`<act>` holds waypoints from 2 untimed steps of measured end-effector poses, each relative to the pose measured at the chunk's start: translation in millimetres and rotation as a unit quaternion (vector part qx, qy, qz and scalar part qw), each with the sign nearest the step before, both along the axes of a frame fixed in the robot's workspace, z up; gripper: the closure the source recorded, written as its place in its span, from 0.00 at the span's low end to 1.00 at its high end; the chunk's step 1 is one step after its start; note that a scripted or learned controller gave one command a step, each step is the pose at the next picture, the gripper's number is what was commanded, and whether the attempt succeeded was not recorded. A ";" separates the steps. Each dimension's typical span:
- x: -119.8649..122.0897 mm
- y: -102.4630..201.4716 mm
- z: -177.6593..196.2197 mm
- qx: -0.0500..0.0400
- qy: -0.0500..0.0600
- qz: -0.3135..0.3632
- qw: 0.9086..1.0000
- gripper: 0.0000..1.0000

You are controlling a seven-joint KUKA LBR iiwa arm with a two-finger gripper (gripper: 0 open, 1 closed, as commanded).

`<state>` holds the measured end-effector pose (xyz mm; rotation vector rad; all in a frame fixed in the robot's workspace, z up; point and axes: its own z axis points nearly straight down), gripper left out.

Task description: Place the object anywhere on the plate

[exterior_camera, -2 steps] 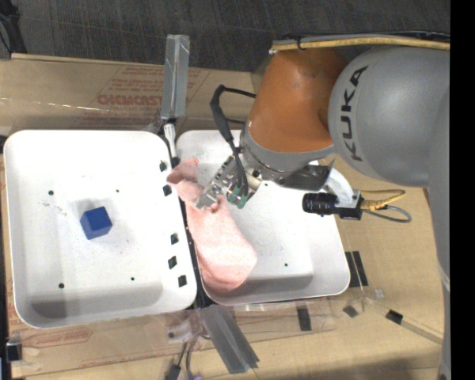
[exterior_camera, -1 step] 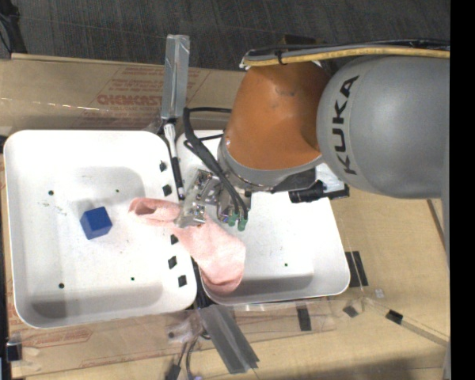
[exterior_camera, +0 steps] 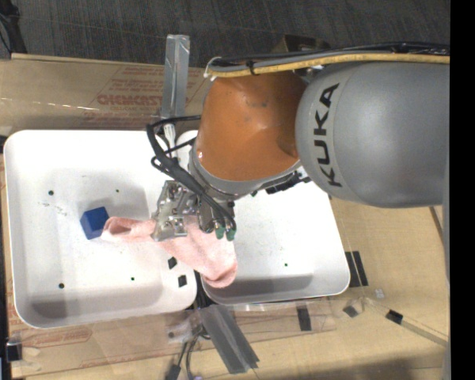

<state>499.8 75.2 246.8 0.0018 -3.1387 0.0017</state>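
A small blue cube [exterior_camera: 95, 222] lies in the left bin [exterior_camera: 32, 172], touching the left end of a pink cloth [exterior_camera: 210, 260]. The cloth stretches from the cube across the divider between the bins, and its right end hangs into the right bin [exterior_camera: 317, 244]. My gripper [exterior_camera: 176, 214] hangs over the divider, right above the middle of the cloth, with the orange wrist band and grey arm behind it. A pale curved edge [exterior_camera: 187, 142] beside the wrist may be the plate's rim; the arm hides whatever else lies there.
The arm's big grey and orange body covers the upper half of the right bin. Black cables loop beside the wrist near the divider. Brown cardboard surrounds the bins, with a grey upright bar at the back.
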 end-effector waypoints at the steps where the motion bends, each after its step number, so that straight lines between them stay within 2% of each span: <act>1: -14.0 48.6 -9.9 0.000 -0.001 0.002 1.000 1.00; 2: -13.8 48.3 -9.8 0.000 -0.001 0.002 1.000 0.00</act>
